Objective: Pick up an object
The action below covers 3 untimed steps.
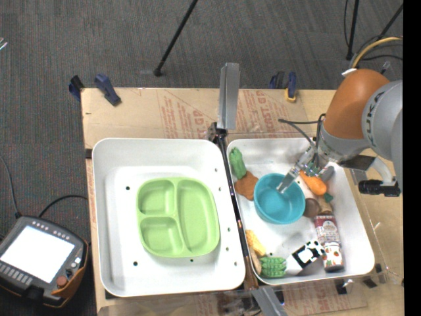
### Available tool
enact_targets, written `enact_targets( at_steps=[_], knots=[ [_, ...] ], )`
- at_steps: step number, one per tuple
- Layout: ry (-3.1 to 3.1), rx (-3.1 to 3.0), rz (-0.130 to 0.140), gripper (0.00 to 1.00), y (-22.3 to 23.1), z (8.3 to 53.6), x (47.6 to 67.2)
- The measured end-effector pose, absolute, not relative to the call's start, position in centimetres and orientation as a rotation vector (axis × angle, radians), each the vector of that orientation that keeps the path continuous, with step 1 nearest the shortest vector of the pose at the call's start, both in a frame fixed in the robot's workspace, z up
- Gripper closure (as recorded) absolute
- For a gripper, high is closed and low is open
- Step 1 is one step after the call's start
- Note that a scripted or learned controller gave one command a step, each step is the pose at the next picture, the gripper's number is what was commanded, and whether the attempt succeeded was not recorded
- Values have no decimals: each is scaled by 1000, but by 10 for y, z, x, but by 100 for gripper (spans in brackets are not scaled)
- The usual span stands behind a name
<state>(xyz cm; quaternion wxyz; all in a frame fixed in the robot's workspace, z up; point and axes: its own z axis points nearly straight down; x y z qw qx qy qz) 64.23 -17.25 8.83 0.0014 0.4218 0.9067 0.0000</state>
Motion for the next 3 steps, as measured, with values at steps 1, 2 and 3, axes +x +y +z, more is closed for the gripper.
enact_targets(
  at_steps=[1,2,3],
  knots=[
    [2786,1453,0,0,-184,87,594],
    [2833,1367,23,0,-202,89,548],
    [2716,1581,2,0,-143,87,504]
  ],
)
